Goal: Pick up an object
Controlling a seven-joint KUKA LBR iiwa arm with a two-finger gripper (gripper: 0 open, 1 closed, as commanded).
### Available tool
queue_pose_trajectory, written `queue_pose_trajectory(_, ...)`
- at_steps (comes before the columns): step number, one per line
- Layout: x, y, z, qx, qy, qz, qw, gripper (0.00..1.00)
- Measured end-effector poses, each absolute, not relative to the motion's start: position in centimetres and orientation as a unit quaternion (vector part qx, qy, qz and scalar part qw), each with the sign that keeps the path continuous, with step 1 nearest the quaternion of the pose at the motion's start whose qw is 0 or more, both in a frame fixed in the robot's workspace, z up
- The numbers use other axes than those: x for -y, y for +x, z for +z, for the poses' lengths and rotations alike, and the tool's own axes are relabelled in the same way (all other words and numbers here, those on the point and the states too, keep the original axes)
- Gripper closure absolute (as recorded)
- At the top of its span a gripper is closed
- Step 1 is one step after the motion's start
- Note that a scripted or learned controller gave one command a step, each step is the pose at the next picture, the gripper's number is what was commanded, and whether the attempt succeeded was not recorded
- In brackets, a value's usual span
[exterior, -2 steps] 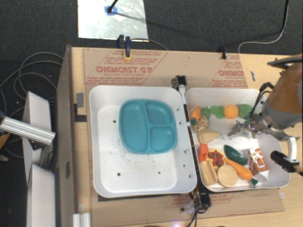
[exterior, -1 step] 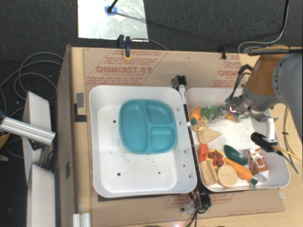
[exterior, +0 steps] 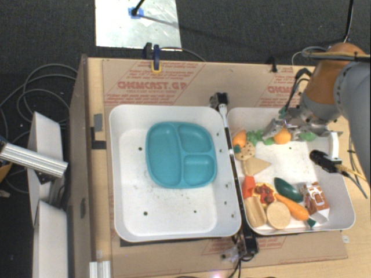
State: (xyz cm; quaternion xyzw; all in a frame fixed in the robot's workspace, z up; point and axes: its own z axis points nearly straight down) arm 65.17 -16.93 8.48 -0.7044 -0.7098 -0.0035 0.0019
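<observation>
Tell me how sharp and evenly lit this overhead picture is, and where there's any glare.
Camera view: lighting is soft and even, shadows faint; the shiny sheet above the bench glares brightest; both white bins are near washed out; the teal plate is crisp, the toy food slightly soft.

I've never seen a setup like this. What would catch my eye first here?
Probably the teal divided plate, lying alone in the left white bin. Next, the right white bin, crowded with colourful toy food, such as a carrot and a dark green piece near its front. Then the grey and orange arm reaching in from the right, its tool down at a small orange fruit at the back of that bin.
</observation>
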Motion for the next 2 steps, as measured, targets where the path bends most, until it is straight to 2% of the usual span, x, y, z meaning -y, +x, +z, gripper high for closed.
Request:
queue_pose_trajectory(1, 17.2, 65.2, 9.8, 0.71, -0.704, -0.003, -0.004, 1.0)
queue_pose_trajectory(2, 4.7, 64.9, 19.0, 0.712, -0.702, -0.0038, -0.002, 1.0)
